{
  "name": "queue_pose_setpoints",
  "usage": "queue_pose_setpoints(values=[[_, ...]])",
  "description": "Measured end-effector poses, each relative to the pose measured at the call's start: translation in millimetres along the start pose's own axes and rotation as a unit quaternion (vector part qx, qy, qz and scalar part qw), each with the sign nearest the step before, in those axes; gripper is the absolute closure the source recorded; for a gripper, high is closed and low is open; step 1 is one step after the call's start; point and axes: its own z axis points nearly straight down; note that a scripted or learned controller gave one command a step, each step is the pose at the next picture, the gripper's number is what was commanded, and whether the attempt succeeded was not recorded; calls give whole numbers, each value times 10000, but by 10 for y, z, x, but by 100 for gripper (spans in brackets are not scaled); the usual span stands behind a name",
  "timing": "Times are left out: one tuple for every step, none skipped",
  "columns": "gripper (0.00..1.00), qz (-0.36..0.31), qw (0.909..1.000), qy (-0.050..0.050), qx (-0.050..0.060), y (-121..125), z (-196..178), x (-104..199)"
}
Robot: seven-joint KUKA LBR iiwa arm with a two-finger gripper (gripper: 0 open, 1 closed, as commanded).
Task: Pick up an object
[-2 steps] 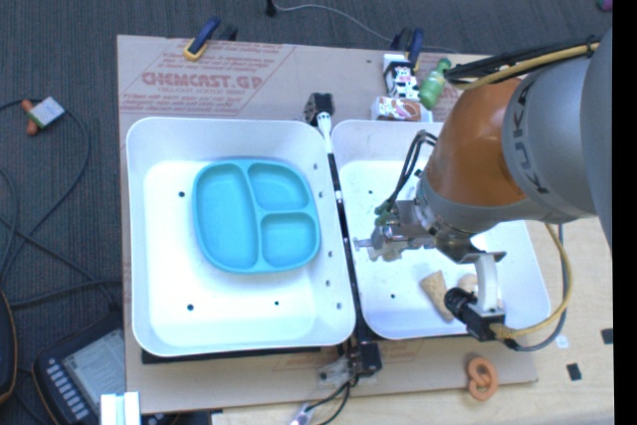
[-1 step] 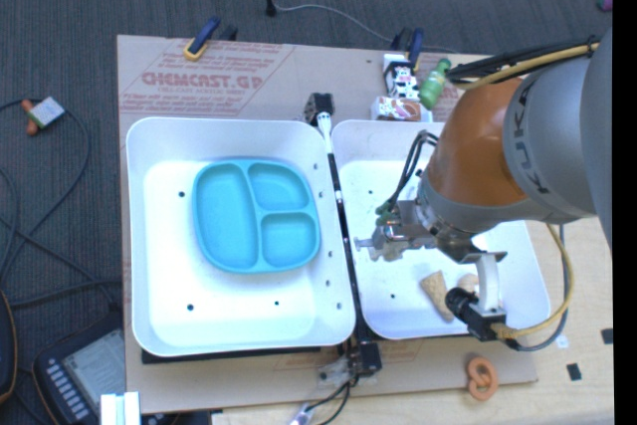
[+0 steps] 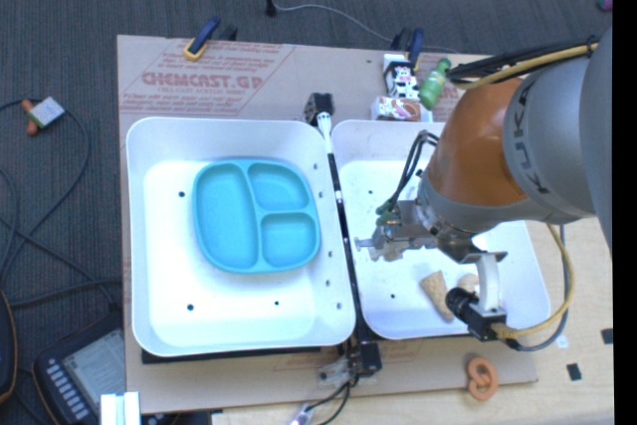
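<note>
White plastic bins sit side by side on the brown bench (image 3: 199, 80): the left bin (image 3: 144, 214) holds a blue divided plate (image 3: 257, 214), and the right bin (image 3: 368, 314) holds a tan wedge-shaped piece (image 3: 435, 290) near its near edge.

Judged from how things lie, the pick is not yet done. The wedge rests on the bin floor, and nothing shows between any fingers. The grey and orange arm (image 3: 498, 144) reaches in from the right and hangs over the middle of the right bin, so the approach seems under way, with the descent, the closing and the lift all left to do.

The gripper (image 3: 398, 239) is seen at the arm's lower end, above the bin floor just left of and slightly beyond the wedge. Its metal parts blur together with cables from this slanted overhead angle, so I cannot tell whether it is open or closed. It appears apart from the wedge rather than touching it, though the height above the floor is hard to read.
</note>
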Motion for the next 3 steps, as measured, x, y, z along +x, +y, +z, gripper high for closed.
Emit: queue_pose_setpoints(values=[[100,-5,10000,0,1,-1,0,-26],[100,-4,10000,-2,7,238,3,504],[100,6,10000,-12,6,-4,0,295]])
